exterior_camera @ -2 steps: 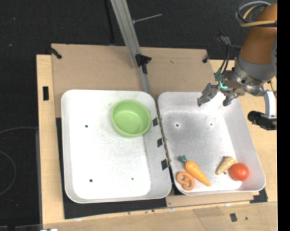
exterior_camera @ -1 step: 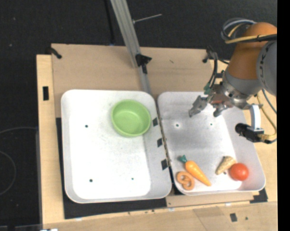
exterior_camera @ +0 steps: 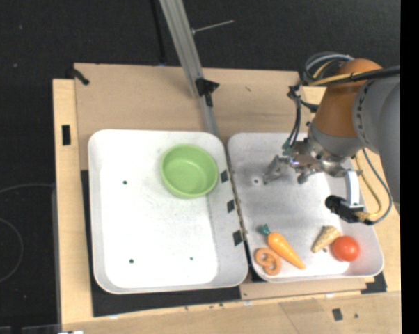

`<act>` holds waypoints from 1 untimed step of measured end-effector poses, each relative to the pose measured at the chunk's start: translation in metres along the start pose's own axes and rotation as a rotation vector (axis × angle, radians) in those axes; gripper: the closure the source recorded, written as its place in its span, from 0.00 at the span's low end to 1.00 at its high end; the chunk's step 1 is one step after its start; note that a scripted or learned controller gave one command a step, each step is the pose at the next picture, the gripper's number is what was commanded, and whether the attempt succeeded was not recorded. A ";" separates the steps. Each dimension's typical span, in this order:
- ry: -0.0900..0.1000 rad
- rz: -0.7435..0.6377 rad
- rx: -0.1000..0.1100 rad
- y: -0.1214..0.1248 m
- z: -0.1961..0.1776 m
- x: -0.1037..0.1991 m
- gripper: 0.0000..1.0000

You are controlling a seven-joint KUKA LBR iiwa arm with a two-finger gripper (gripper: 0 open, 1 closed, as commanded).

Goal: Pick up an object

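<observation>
Claw [exterior_camera: 287,170]: spread, holding nothing, above bare bin floor; carrot [exterior_camera: 286,250], tomato [exterior_camera: 344,248] nearer the camera, ungrasped.

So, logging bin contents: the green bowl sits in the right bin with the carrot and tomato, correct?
Not quite. The camera view shows the green bowl in the left bin; the carrot and tomato lie in the right bin.

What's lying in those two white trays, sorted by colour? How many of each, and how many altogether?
Green: 1, bowl
Orange: 2, carrot and pretzel
Red: 1, tomato
Tan: 1, wedge-shaped piece
Total: 5
</observation>
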State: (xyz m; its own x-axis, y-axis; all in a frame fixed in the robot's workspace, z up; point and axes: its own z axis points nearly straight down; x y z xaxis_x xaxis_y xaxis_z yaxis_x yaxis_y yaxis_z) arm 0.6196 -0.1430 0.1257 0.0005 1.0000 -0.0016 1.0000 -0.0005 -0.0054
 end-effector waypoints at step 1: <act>-0.001 0.003 -0.003 0.000 0.026 -0.001 0.00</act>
State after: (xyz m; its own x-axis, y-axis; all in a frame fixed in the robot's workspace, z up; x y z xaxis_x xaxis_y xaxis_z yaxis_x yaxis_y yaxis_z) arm 0.6193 -0.1445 0.0996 0.0038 1.0000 -0.0027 1.0000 -0.0038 -0.0020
